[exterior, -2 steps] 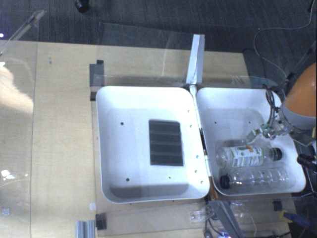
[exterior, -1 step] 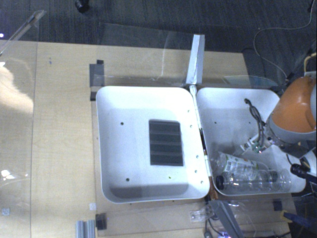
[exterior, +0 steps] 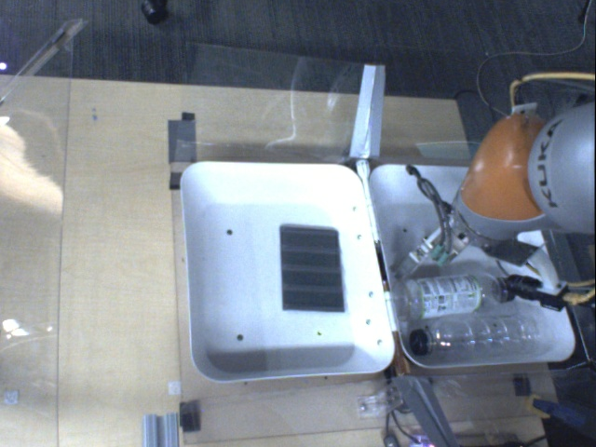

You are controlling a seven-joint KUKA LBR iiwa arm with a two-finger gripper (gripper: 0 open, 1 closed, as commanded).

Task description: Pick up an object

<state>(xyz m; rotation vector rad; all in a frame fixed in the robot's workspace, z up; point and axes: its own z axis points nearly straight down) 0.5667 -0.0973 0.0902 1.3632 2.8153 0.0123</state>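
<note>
The wooden bench carries two shallow white bins side by side, with a clear plastic screen standing along its left part. The left bin holds a dark ribbed rectangular pad lying flat near its middle, well apart from the bin walls. The right bin touches the left bin along their shared edge. In it lie two clear plastic bottles on their sides, near its front wall: a labelled bottle and, just in front of it, a longer bottle with a dark cap pointing left. The two bottles lie close together, possibly touching. The arm, grey with an orange band, reaches over the right bin from the right. The gripper hangs just above the labelled bottle, beside loose cables. Whether it is open or closed cannot be told, and no object is seen held.
</note>
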